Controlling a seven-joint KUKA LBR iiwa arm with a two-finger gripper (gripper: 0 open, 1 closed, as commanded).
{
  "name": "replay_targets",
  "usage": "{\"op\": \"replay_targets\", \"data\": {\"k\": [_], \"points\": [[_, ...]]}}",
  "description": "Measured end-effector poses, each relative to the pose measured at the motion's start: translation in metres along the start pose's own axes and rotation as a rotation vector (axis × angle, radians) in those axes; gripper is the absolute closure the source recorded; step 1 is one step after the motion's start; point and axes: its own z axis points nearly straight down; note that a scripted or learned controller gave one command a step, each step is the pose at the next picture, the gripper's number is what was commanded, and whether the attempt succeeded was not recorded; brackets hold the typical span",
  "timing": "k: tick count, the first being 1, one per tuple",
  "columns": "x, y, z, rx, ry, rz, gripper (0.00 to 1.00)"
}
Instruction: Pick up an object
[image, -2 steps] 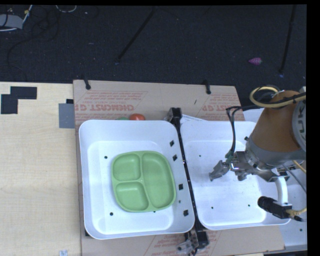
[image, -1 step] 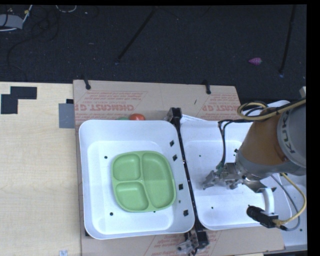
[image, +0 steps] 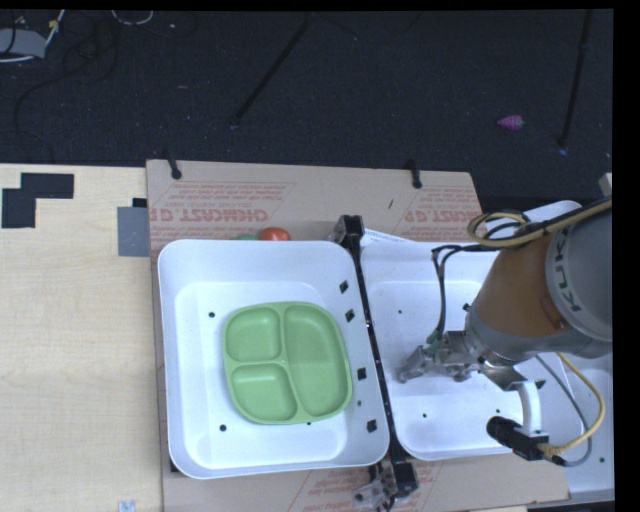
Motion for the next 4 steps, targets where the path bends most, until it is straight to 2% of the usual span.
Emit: {"op": "replay_targets", "data": {"k": [1,2,4], "points": [[-0.001,0.0,-0.012,-0.002,0.0,0.007,1.0],[0.006,0.005,-0.059,-0.006,-0.001,-0.001,1.0],[0.0,0.003,-0.145,-0.006,-0.002,-0.001,1.0]]}}
